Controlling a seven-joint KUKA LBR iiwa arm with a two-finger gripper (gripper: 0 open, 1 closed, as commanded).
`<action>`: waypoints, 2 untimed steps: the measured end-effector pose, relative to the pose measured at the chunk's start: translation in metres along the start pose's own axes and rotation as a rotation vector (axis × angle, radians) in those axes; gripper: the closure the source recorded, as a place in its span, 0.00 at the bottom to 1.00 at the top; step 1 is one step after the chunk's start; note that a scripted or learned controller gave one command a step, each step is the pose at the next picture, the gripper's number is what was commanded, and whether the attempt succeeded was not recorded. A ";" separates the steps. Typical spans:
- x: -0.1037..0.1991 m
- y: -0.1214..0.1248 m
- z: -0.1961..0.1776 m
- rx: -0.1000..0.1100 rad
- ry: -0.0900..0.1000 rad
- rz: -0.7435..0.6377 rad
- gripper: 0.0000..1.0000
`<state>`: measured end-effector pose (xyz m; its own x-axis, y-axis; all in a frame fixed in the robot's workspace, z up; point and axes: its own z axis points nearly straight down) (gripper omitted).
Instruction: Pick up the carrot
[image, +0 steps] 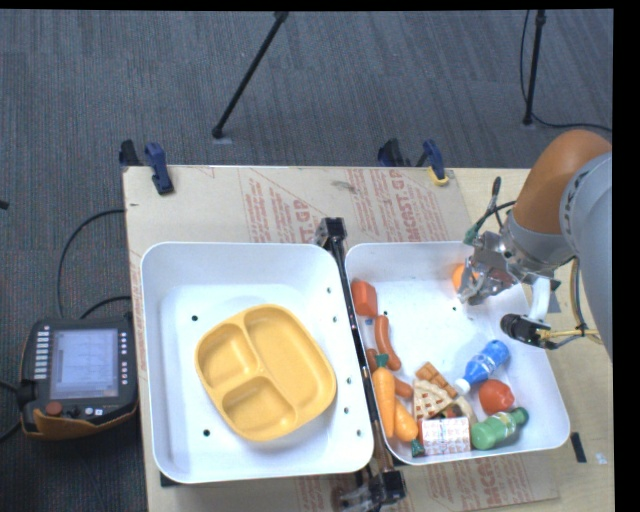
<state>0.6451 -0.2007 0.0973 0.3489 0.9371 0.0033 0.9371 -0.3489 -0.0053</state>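
A: Carrot (385, 398) lay in the right bin (440, 258), against that bin's left wall toward the near corner, pointing roughly along the wall. We marked it as untouched. A sausage (386, 342) lay just beyond it, a waffle (431, 393) just to its right, and a small boxed item (446, 435) near its lower end.

B: And the gripper (482, 278)?

A: We placed it over the far right part of the same bin, well apart from the carrot. A small orange object (459, 276) showed at its left side, touching or nearly so; we could not tell what it was, nor whether it was actually held. Whether the gripper was apart or together, we could not tell either.

B: How far along did we judge the task?

A: Early, or off target. Nothing showed the carrot lifted or even approached. Left to do, in our reading: cross the bin to the near-left corner, descend over the carrot, close on it, and raise it clear of the crowded neighbours.

B: Other items?

A: A blue bottle (484, 363), a tomato (495, 396) and a green piece (497, 429) sat along the right side. The left bin (160, 300) carried a yellow divided plate (264, 371). Both bins rested on the counter (250, 200).
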 end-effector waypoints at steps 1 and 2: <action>-0.012 -0.038 0.010 -0.003 -0.003 -0.352 1.00; -0.010 -0.014 -0.048 -0.005 -0.003 -0.003 1.00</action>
<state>0.6285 -0.2059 0.1451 0.3462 0.9382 0.0005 0.9382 -0.3462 -0.0007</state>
